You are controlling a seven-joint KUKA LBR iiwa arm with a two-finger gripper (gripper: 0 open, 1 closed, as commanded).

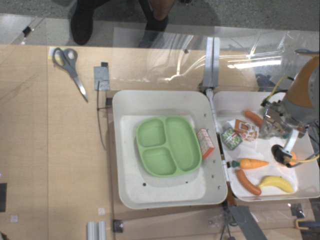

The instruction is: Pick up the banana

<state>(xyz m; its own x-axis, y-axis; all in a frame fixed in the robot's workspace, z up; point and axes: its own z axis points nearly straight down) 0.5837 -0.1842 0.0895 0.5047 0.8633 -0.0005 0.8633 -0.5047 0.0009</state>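
Note:
The yellow banana [276, 183] lies near the front edge of the right bin [300, 196], to the right of a red sausage [248, 182]. My gripper [274, 126] hangs over the middle of the right bin, well behind the banana and apart from it. The arm's orange band [307, 86] rises to the right above it. Nothing shows in the gripper's grasp.
An orange carrot [253, 163] lies between gripper and banana. A green box [231, 138], a small carton [246, 130] and another orange piece [253, 117] sit left of the gripper. The left bin [125, 184] holds a green divided plate [167, 145] and a packet [205, 142]. Scissors [70, 69] lie on the bench.

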